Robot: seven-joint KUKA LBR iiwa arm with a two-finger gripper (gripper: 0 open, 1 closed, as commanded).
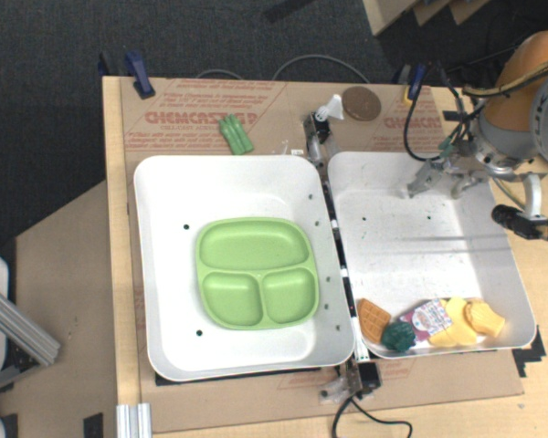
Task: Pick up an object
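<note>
A wooden counter (210,108) seen from above carries two shallow white bins side by side. The left bin (164,272) holds a green divided tray (256,272) lying flat near its middle, apart from the walls. The right bin (420,245) is mostly bare; its objects are bunched along the near wall, probably because they slid or were dropped there: a waffle-patterned orange piece (374,318), a dark green lump (401,337) touching it, a small pink-and-white packet (430,317), and yellow pieces (466,322) pressed together beside it.

The grey arm (521,108) reaches in from the right, and its claw (436,182) sits low over the far part of the right bin, well apart from the cluster. Its fingers look spread and released, with nothing between them. Judging by this, the pick is not yet made; the claw would need to travel toward the near wall, where crowding could spoil a grasp.

A small green object (237,136) lies on the counter beyond the left bin.
</note>
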